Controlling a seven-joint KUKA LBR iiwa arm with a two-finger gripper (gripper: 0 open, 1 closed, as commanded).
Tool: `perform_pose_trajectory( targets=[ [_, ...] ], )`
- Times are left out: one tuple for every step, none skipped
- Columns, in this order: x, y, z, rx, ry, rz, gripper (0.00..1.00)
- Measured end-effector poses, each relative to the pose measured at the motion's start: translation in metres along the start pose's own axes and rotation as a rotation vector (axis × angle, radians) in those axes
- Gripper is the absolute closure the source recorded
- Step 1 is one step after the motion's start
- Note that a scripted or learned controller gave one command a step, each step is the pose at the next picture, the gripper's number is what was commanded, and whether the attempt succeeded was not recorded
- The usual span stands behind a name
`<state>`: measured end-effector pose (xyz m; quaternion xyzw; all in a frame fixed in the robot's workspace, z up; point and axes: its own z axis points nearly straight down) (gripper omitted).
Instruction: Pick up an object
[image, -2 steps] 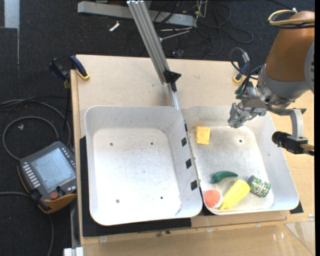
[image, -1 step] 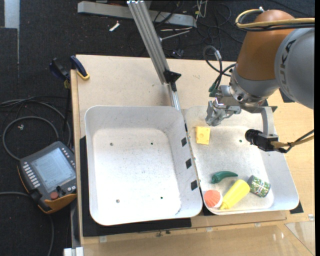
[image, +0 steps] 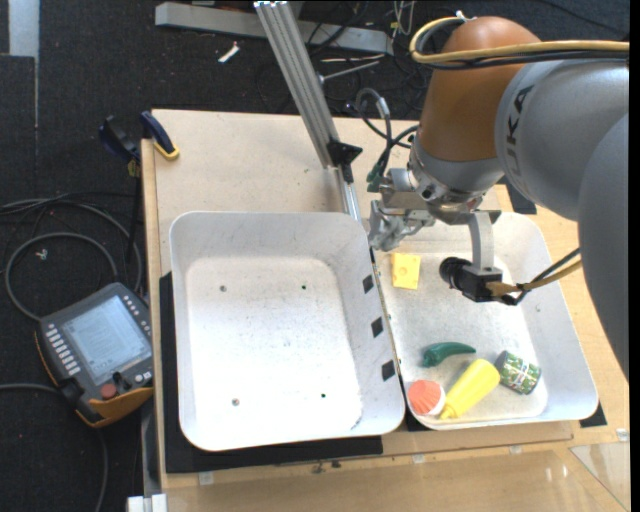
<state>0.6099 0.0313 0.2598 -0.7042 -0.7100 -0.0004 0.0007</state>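
The gripper (image: 388, 232) hangs at the right bin's (image: 560, 300) upper left edge, just beside the yellow holed block (image: 405, 271) — finger state unreadable — so centre over the block before descending.

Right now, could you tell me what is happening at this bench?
The grey arm has reached in over the right bin, and its claw hangs at that bin's upper left corner, next to the yellow cheese-like block. I see nothing held in it. The other items lie along the near edge: a green pepper-shaped piece, a yellow bottle, a red-orange round piece and a small green can. The left bin sits beside it.
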Motion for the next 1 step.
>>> perform_pose_trajectory(
  targets=[
    [0.0514, 0.016, 0.0181, -0.001, -0.001, 0.001, 1.0]
  ],
)
